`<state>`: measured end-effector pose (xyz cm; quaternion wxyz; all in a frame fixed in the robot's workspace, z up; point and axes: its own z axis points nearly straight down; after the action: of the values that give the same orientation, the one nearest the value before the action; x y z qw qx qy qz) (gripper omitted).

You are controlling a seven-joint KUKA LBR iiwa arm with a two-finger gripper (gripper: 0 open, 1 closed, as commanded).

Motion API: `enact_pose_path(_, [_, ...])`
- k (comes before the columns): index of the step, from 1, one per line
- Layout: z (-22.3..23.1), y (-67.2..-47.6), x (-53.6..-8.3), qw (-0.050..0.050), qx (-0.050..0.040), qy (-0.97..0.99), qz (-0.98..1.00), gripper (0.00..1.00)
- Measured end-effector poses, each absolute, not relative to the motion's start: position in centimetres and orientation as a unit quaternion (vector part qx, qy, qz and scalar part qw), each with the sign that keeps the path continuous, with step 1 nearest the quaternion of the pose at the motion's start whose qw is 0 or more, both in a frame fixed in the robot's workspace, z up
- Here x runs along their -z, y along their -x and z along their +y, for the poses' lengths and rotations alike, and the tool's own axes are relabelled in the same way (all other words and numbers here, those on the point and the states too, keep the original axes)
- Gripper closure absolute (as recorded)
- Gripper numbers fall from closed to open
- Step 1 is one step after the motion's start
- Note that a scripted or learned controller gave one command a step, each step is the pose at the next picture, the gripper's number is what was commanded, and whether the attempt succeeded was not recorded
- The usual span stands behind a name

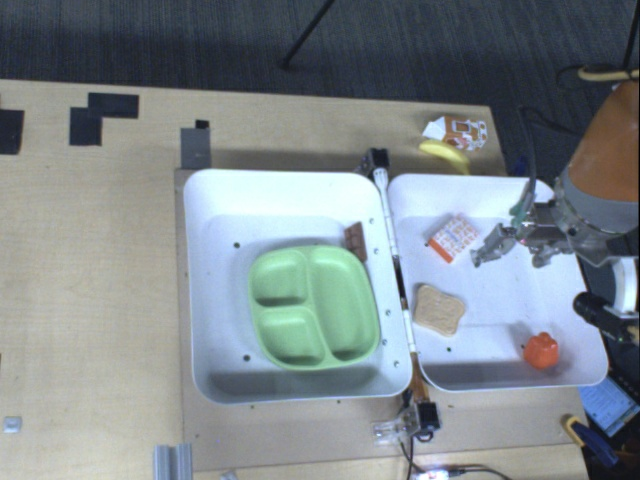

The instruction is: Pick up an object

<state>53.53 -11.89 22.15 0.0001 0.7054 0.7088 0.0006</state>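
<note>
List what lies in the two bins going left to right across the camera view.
Green divided plate → small brown piece by the left bin's right wall → slice of bread → orange-and-white packet → gripper above the right bin → orange tomato-like object.

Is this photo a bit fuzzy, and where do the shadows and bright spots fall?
Camera view: soft all over, so the small carton print is unreadable; the claw looks smeared; white bins are bright with little surface detail; a grey shadow lies along the near inner wall of each bin; the green tray is evenly lit, without glare.
</note>
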Motion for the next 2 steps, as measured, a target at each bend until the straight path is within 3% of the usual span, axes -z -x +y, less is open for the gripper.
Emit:
enact_pose_path(1, [-11.2,-57.3,-8.8,0.001,-0.0013,-0.706,0.709,0.0])
enact_pose_path(2, [-9.0,-53.2,-8.7,0.003,-0.0027,-0.706,0.708,0.0])
